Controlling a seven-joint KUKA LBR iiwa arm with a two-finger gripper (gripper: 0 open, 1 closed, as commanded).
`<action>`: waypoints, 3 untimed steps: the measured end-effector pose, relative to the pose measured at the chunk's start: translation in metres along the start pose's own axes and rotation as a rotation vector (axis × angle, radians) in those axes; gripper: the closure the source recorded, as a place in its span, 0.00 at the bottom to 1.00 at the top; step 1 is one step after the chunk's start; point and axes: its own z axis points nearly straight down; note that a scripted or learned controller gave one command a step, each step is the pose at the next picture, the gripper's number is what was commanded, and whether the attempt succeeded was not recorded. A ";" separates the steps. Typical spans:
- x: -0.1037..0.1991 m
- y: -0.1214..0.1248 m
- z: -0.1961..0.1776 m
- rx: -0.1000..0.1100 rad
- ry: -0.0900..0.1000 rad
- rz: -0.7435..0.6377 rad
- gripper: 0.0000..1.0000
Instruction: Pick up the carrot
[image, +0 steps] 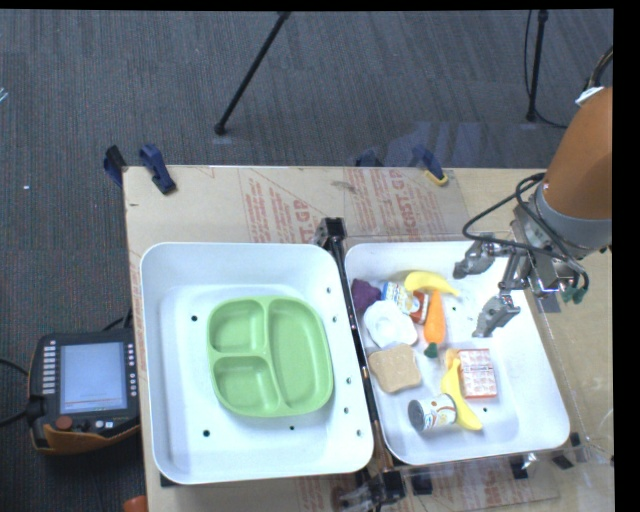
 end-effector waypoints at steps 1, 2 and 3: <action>-0.024 0.010 0.163 -0.006 0.010 -0.240 0.00; -0.029 0.012 0.148 -0.004 -0.005 -0.245 1.00; -0.029 0.012 0.149 -0.004 -0.004 -0.246 0.00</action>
